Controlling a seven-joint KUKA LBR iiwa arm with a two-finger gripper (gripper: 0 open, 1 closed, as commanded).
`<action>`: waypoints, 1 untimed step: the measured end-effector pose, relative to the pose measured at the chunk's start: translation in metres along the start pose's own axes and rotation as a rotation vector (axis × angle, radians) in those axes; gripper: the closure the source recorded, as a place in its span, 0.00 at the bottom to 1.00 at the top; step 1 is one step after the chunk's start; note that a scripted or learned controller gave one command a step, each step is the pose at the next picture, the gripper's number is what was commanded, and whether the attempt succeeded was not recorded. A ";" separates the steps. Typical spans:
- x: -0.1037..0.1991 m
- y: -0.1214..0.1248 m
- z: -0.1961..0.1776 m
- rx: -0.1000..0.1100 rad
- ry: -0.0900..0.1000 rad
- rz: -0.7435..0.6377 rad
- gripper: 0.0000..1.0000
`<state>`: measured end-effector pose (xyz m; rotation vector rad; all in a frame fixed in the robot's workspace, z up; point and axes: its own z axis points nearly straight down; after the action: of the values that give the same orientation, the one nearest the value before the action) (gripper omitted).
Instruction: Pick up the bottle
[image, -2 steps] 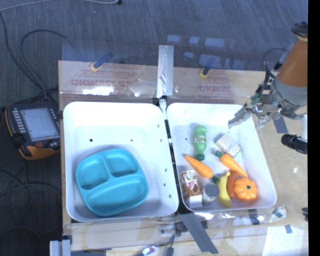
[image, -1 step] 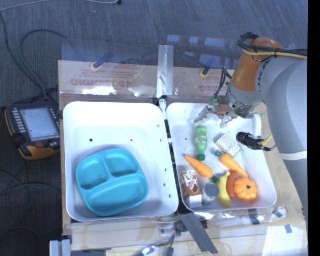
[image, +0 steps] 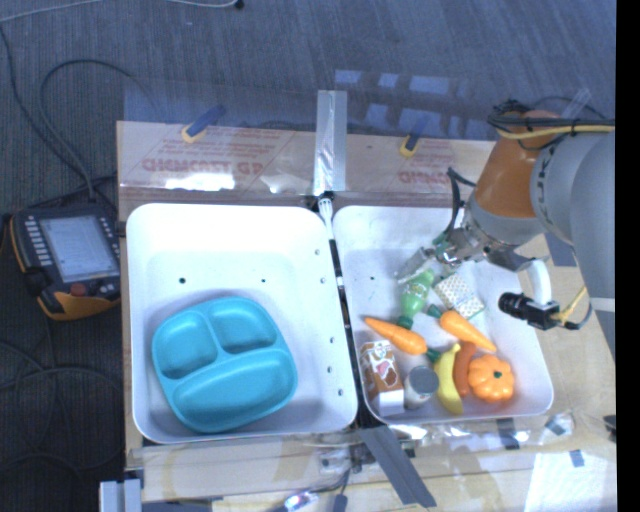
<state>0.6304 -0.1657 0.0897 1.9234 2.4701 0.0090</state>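
Hand (image: 432, 262): in right bin (image: 350, 300), just above green bottle (image: 415, 297); finger state cannot be told.
Bottle: lying among carrots (image: 396, 335).
Left bin (image: 140, 300): blue plate (image: 224, 361).

I work in a robotics lab: my bench (image: 200, 165) sits on grey carpet, cables (image: 60, 90) trail at upper left, and a teach pendant (image: 65, 255) lies at left.

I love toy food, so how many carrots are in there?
2. One carrot lies mid right bin beside the bottle; the other sits above the pumpkin. More may be hidden.
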 end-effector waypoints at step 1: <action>-0.002 0.003 0.000 0.000 0.003 0.122 0.00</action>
<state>0.6334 -0.1667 0.0893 2.0716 2.3506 0.0138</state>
